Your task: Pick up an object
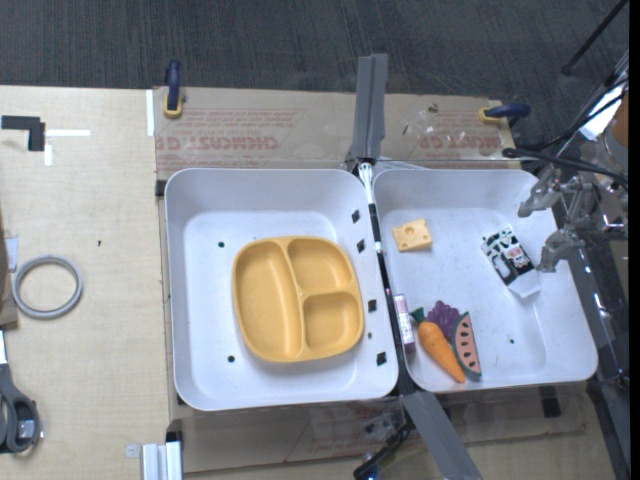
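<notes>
**Objects wait in the right bin while the pincer sits at its far edge**

Objects for picking lie in the right bin [560, 353], which sits under and to the left of the pincer [548, 230]. Whether the pincer is open or shut I cannot tell, and nothing is seen in its hold. Further left of it is the left bin [190, 298], with a yellow divided plate [298, 298] lying inside, well apart from the pincer.

Nearest the pincer, just below and to its left, is a small black-and-white packet [509, 258]. Further left is a cheese wedge [412, 235], alone on bare floor. Low and left of the pincer, a carrot [439, 349], a watermelon slice [467, 346] and grapes [444, 316] crowd together against the bin's near-left corner.

The packet looks the soundest choice: close, with space around it. A good try would centre over it, come straight down, and close across its narrow side. The crowded toys risk a jammed or doubled pick.
</notes>
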You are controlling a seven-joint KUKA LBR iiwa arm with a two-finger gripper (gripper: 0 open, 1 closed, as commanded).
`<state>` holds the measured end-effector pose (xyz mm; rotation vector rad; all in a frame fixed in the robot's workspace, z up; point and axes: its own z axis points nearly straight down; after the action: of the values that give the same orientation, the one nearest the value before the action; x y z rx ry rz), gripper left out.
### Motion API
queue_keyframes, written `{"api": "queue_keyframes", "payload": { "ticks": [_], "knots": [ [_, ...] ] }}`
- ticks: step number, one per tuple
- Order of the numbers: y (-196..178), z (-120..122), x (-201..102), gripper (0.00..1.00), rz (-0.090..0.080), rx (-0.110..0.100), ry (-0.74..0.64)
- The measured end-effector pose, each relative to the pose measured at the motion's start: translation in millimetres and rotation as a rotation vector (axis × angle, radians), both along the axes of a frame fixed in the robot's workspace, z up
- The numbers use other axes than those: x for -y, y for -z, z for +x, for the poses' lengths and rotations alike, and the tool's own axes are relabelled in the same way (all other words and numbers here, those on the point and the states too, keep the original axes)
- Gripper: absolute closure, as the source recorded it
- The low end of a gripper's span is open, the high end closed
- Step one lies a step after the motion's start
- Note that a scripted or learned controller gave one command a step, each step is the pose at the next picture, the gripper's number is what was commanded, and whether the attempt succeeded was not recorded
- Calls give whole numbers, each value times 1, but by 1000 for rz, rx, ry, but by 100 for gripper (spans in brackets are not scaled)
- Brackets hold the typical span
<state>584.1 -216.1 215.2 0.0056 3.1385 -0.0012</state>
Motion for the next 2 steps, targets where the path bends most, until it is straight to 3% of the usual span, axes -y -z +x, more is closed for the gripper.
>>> {"api": "queue_keyframes", "payload": {
  "ticks": [1, 2],
  "knots": [
    [100, -48, 6, 0, -4, 24, 216],
    [123, -3, -62, 0, 1, 0, 346]
  ]
}}
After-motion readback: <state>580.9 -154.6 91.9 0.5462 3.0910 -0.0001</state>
